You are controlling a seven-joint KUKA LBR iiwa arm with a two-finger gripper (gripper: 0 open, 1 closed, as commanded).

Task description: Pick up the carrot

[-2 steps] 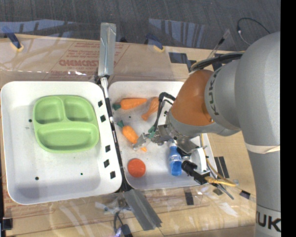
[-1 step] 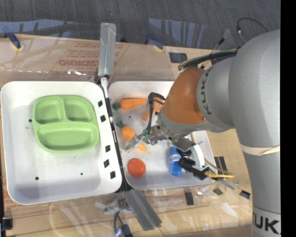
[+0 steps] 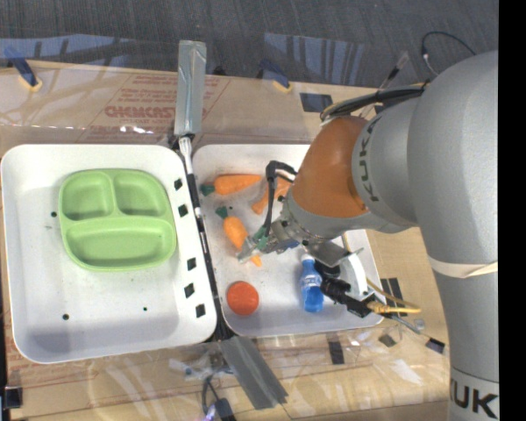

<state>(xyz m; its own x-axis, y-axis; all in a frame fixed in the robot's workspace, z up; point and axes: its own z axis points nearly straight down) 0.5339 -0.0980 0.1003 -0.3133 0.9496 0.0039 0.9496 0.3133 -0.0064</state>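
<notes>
Three carrots in right bin (image 3: 212,169): long carrot (image 3: 237,183) up-left of gripper (image 3: 256,251), near bin's far wall; short carrot (image 3: 235,231) just left of gripper tips, close, contact unclear; third carrot (image 3: 265,200) above gripper, partly hidden by arm (image 3: 359,178). Finger state: cannot tell, tips too small and cluttered. Red ball (image 3: 242,297) below gripper. Blue bottle (image 3: 311,288) down-right of gripper. Green tray (image 3: 117,218) far left of gripper, in left bin (image 3: 17,235).
</notes>
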